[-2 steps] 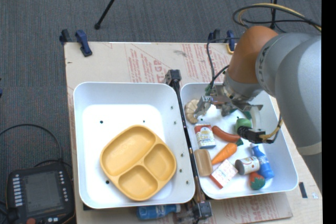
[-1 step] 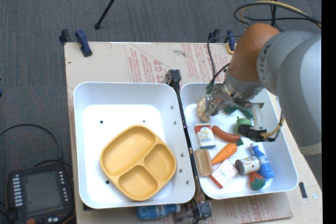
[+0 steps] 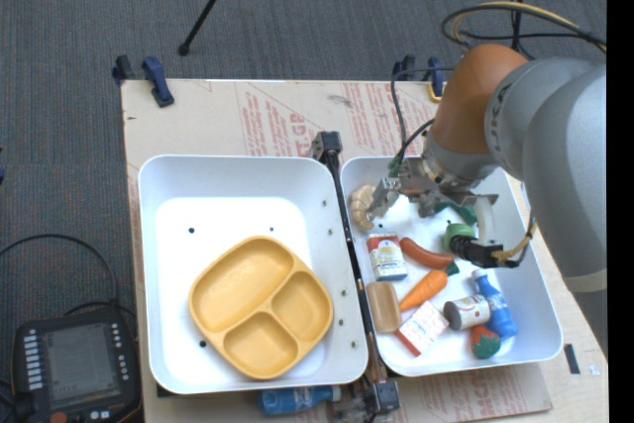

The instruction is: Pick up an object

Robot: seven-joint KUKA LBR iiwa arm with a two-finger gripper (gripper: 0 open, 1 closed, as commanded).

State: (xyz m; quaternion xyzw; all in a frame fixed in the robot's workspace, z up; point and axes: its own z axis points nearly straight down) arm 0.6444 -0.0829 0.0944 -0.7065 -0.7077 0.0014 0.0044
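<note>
Sitting in the left white bin (image 3: 158,213), a yellow plastic three-compartment plate (image 3: 261,306) lies flat and apart from everything else. Across the divider, the right white bin (image 3: 540,337) holds the candidates for picking: a pale knobbly toy (image 3: 365,203) at its upper left, a small red-labelled box (image 3: 387,256), a tan block (image 3: 382,306), an orange toy carrot (image 3: 424,288), a red sausage-shaped toy (image 3: 426,254), a red-and-white packet (image 3: 424,327), a small can (image 3: 468,313) and a blue bottle (image 3: 495,307). The gripper (image 3: 436,193) hangs over the upper part of this bin, near the pale toy and the sausage; its fingers are lost in dark hardware, so whether they are apart or together cannot be told, and nothing is seen between them. The step looks like the approach before a grasp. Next, it likely needs to settle on one item and descend squarely over it.
</note>
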